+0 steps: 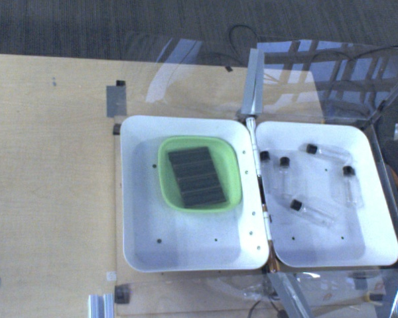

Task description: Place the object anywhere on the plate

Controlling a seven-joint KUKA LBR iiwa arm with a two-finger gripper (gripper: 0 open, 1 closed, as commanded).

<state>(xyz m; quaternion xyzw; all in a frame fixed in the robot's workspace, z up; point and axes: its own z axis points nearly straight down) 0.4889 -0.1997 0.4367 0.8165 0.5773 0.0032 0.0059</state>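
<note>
A green square plate (233, 177) sits in the left white bin (186, 250), toward its upper middle. A dark grey ridged rectangular block (196, 176) lies flat on the plate, tilted a little. In the right white bin (331, 250) lie several clear vials with black caps (296, 205), scattered across its upper and middle part.
A grey metal post (253, 81) stands behind the seam between the two bins. Small grey brackets (117, 100) sit on the wooden bench at the left bin's upper left and lower left. Cables and a metal frame lie at the upper right.
</note>
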